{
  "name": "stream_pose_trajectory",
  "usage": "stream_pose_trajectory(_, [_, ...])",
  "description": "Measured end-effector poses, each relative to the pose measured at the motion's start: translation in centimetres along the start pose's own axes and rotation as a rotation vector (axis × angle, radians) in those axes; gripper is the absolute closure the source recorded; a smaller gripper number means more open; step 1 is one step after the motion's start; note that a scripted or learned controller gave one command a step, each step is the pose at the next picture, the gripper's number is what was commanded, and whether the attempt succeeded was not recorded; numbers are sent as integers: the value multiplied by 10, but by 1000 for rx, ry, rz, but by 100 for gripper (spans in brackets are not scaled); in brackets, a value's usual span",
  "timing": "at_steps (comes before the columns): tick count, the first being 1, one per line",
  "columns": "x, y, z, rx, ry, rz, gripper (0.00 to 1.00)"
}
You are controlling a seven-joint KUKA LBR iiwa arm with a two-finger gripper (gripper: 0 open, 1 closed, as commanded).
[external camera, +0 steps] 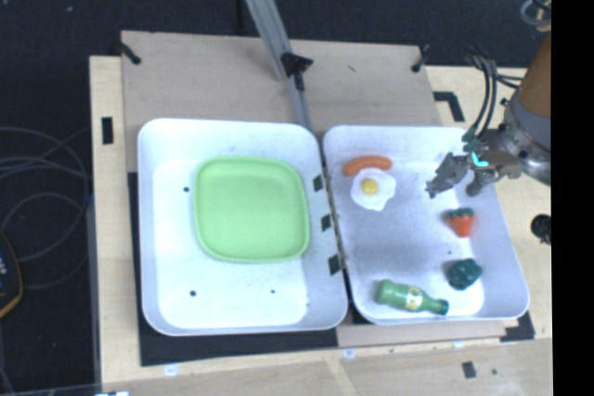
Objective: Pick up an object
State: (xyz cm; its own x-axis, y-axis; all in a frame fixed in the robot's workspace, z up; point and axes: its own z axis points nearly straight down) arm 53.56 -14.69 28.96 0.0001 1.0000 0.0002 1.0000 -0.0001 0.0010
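We hover our gripper (457, 179) over the upper right of the right-hand bin (408, 142), fingers apart with nothing between them, and the nearest candidate, a small red strawberry-like toy (461, 221), sits just below, with a dark green piece (463, 273) and a green bottle (408, 297) lying nearer the front wall, and a fried egg (372, 189) touching an orange sausage (368, 165) to the left. To do this well, we judge, we centre squarely over one toy standing apart from its neighbours, descend straight, and close only once it lies between the fingers. The bottle's label is too small for us to read, and the green plate (251, 209) in the left bin (158, 199) bears no writing.
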Motion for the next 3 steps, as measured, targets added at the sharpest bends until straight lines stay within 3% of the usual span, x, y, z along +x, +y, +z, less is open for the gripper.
stream_pose_trajectory(1, [0, 0, 0, 0, 0, 0, 0])
stream_pose_trajectory(3, [-10, 2, 120, 6, 0, 1, 0])
